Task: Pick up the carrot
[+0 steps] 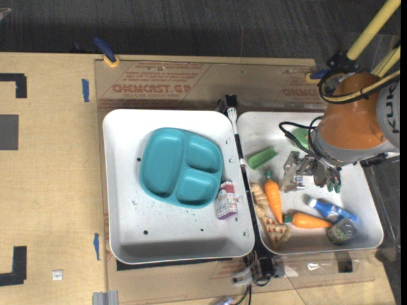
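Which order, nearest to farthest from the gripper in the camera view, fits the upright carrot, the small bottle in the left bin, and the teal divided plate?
Measured from the gripper:
1. Upright carrot, right bin, just left of the gripper.
2. Small bottle, left bin's right edge.
3. Teal divided plate, middle of the left bin.

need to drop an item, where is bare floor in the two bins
Left bin: bare floor left of and below the teal plate. Right bin: crowded around both carrots and under the gripper.
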`<state>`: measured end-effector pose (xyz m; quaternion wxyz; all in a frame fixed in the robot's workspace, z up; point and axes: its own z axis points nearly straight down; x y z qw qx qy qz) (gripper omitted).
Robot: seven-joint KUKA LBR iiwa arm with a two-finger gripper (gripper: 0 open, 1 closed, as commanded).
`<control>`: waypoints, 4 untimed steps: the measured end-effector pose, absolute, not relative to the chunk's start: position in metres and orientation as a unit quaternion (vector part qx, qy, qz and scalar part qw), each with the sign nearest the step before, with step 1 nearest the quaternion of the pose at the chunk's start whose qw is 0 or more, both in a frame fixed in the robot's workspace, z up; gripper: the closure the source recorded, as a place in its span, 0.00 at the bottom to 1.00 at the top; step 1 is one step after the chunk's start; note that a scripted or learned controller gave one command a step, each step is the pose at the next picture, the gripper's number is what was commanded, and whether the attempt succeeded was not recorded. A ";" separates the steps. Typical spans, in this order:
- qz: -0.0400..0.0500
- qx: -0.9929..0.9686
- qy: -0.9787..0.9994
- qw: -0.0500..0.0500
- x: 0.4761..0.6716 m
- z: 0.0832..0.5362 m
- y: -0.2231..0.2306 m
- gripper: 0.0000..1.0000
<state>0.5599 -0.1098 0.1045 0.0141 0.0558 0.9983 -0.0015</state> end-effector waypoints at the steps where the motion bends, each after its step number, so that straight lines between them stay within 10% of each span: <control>1: -0.002 0.098 0.995 0.008 0.548 0.092 -0.097 1.00; 2: -0.002 0.098 0.995 0.010 0.549 0.091 -0.096 0.00; 3: 0.001 0.272 0.962 0.010 0.493 0.091 -0.095 0.00; 4: 0.002 0.434 0.901 0.007 0.484 0.091 -0.094 0.00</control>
